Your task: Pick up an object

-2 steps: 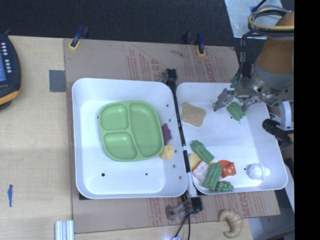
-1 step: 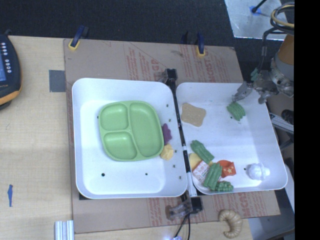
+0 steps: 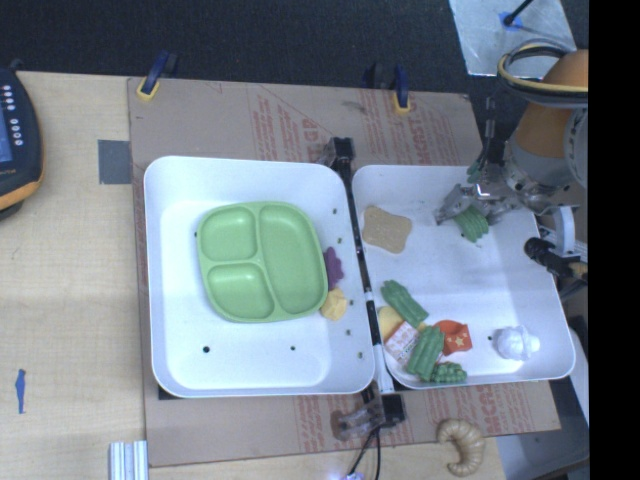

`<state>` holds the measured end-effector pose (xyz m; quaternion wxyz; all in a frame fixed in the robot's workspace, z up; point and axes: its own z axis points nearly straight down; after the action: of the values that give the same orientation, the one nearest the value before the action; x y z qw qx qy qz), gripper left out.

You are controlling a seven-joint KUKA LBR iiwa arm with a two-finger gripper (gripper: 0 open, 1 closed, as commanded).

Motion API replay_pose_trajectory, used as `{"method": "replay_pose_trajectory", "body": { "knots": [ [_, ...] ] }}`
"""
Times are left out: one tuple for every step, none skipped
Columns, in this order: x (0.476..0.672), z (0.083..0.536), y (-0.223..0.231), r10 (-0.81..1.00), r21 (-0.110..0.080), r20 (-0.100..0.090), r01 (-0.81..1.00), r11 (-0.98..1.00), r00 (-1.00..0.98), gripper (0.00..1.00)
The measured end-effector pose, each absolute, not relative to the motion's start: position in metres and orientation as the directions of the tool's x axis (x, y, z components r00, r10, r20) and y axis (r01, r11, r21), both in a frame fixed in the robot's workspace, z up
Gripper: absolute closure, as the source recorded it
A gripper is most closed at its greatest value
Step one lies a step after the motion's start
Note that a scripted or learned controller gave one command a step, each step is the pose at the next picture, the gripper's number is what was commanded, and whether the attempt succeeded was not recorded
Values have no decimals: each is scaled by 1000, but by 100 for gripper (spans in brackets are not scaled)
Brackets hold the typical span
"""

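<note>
Far left of the end effector (image 3: 474, 211), a green divided plate (image 3: 263, 261) lies flat in the left bin (image 3: 170, 298), a purple piece (image 3: 332, 265) and a yellow piece (image 3: 334, 306) just beside its right edge. Nearer, in the right bin (image 3: 520, 298), a tan bread slice (image 3: 386, 229) lies to the end effector's left. Below it cluster green vegetable pieces (image 3: 403, 301), a red item (image 3: 455, 337) and a white object (image 3: 512, 343). Fingers narrowed upon a small green object (image 3: 472, 225), low over the bin's upper part.
</note>
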<state>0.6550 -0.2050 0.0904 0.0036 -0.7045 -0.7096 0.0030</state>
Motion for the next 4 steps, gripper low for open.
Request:
{"method": "replay_pose_trajectory", "body": {
  "knots": [
    [658, 189, -213, 1000, 7, -3, 1000, 2, -2, 0],
    [656, 128, -211, 1000, -6, -1, 1000, 6, -6, 0],
    [656, 99, -211, 1000, -7, 0, 1000, 7, -7, 0],
    [656, 103, -212, 1000, -3, -1, 1000, 6, -6, 0]
  ]
}}
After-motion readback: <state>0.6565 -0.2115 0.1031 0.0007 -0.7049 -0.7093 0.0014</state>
